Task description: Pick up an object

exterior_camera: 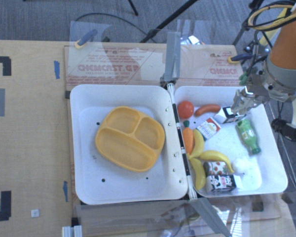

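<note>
Reaching in from the right, the gripper (240,104), its grip state impossible to tell, hangs over the right bin (274,179) above a green bottle (248,137), bananas (207,162), a tomato (185,108) and cartons, while a yellow divided plate (129,138) lies in the left bin (84,147).

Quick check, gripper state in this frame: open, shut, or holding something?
Gripper: cannot be told; it hangs over the right bin near the green bottle, with nothing seen in its grasp.

Claw (238,107) hangs over the right bin (274,172), near a green bottle (248,136).
</note>
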You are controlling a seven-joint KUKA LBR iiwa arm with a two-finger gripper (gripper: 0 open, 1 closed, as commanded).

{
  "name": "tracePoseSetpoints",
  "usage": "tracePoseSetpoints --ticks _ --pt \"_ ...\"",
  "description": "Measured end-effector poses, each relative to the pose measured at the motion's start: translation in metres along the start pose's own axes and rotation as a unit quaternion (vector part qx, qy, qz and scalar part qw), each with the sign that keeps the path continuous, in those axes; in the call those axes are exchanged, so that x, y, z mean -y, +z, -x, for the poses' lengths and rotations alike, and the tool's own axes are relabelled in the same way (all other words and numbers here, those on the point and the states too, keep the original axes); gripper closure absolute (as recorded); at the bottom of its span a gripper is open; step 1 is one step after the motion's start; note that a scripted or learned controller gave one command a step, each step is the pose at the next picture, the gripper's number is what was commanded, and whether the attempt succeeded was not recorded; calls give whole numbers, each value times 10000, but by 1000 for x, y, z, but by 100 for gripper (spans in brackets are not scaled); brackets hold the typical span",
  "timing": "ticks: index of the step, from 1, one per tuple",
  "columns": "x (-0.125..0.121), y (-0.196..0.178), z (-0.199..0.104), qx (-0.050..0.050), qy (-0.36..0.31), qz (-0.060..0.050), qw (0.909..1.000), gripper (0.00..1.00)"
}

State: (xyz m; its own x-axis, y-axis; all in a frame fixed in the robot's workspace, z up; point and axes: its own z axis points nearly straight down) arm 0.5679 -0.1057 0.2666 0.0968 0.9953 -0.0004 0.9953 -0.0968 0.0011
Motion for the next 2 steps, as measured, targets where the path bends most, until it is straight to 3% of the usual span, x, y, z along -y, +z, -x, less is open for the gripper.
tracePoseSetpoints --ticks 1,2 --pt "0 0 0 2 1 -4 10000 0" --pt "16 93 17 -2 340 -11 9994 0"
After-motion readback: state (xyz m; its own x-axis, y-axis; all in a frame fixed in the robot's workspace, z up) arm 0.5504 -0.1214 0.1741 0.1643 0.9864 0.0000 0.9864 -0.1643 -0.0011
